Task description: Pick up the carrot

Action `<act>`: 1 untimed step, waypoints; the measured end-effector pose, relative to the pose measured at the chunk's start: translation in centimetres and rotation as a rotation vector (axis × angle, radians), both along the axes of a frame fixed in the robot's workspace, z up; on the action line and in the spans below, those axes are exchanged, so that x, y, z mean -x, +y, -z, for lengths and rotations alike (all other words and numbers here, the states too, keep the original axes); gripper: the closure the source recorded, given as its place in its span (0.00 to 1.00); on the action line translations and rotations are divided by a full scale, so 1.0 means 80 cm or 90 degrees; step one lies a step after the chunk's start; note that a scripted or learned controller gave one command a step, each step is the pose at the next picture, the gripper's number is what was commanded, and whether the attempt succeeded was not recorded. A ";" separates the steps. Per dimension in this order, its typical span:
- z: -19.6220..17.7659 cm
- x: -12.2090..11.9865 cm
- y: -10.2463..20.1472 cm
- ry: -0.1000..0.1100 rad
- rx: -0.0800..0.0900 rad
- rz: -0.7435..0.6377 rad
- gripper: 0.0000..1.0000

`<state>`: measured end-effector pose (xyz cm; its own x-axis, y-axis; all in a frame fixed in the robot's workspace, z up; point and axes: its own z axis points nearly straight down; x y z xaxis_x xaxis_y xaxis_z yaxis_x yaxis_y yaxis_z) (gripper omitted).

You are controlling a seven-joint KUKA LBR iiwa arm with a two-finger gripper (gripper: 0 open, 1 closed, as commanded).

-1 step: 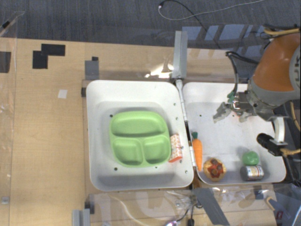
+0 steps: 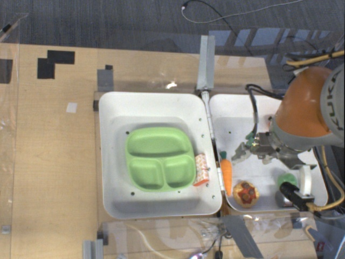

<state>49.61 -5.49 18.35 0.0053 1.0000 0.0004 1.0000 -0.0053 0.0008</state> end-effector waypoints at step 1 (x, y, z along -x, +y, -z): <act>0.000 0.001 0.067 -0.001 0.000 0.036 0.00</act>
